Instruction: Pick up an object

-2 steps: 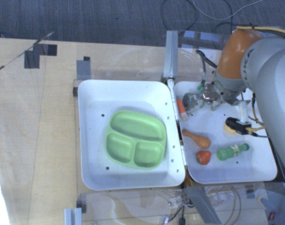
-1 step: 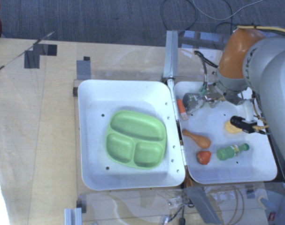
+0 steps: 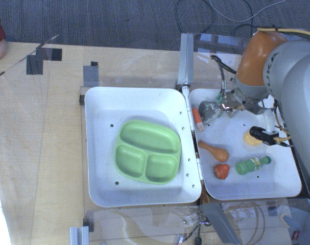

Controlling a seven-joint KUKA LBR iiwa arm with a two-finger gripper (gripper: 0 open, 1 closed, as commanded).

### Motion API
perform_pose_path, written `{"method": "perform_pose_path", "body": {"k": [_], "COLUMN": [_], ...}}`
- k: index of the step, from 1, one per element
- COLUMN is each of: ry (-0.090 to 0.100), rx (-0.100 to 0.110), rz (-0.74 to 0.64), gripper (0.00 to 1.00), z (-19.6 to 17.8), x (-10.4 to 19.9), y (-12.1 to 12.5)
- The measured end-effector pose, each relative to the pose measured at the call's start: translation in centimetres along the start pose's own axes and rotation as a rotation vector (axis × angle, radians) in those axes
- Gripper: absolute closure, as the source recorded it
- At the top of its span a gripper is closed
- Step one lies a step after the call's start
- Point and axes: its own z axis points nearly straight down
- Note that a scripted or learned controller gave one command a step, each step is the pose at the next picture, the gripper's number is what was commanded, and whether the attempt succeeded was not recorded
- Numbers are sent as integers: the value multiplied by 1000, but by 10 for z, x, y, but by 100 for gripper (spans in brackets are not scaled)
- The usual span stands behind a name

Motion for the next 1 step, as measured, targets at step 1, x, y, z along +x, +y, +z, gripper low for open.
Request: {"method": "perform_pose_path", "body": {"k": [1], "ry": [2], "rx": [0], "rz": [4], "gripper": [0], "z": [0], "x": [0], "y": [0]}}
